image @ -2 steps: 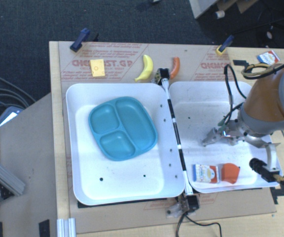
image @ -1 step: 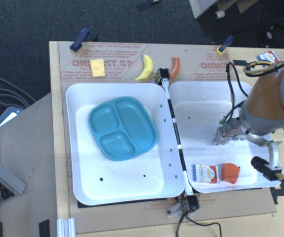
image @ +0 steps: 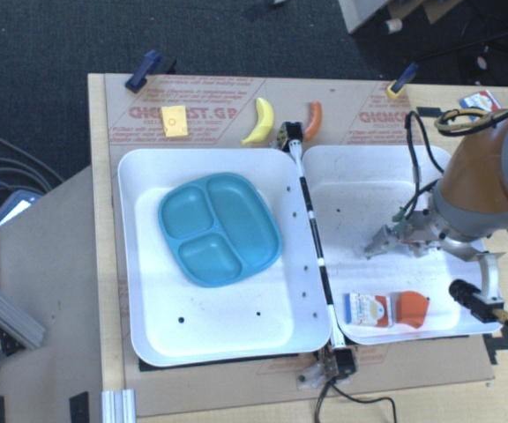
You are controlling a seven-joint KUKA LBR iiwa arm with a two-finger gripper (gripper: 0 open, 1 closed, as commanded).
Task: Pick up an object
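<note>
Camera view shows my gripper [image: 376,247] low over the right bin [image: 351,170], mid-right of frame; I cannot tell its finger state. Nothing looks lifted: the small carton [image: 367,309] and orange block [image: 411,309] lie lower right, pickup undone.

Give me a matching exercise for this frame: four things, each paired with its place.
Things:
1. blue divided plate
2. banana
3. small carton
4. hand

Places:
A. on the board behind the bins
B. near edge of the right bin
C. left bin
D. over the middle of the right bin

Pairs: 1-C, 2-A, 3-B, 4-D
</note>
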